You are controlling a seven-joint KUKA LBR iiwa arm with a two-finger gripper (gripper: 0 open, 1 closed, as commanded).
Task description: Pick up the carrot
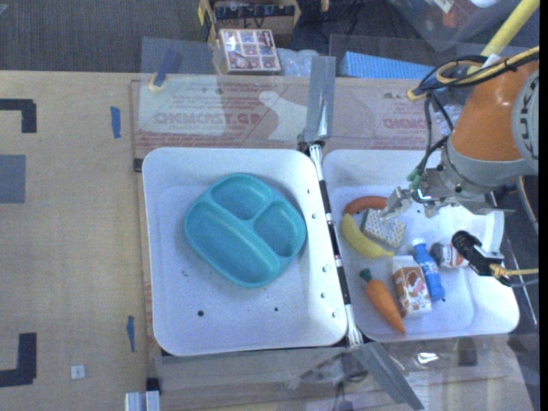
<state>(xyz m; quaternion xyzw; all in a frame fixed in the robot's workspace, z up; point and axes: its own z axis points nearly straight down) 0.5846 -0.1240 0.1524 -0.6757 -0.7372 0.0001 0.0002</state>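
The carrot (pixel 384 303) is orange with a small green top and lies at the front left of the right bin (pixel 492 315), pointing toward the near edge. My gripper (pixel 399 204) hangs over the back middle of that bin, well behind the carrot. It is just above a grey speckled block (pixel 381 228). Nothing of the carrot is near it.
A yellow banana (pixel 360 239) and a red-orange item (pixel 366 204) lie left of the gripper. A small carton (pixel 412 288) and a blue bottle (pixel 429 272) sit right beside the carrot. The left bin (pixel 171 315) holds a teal divided plate (pixel 245 229).
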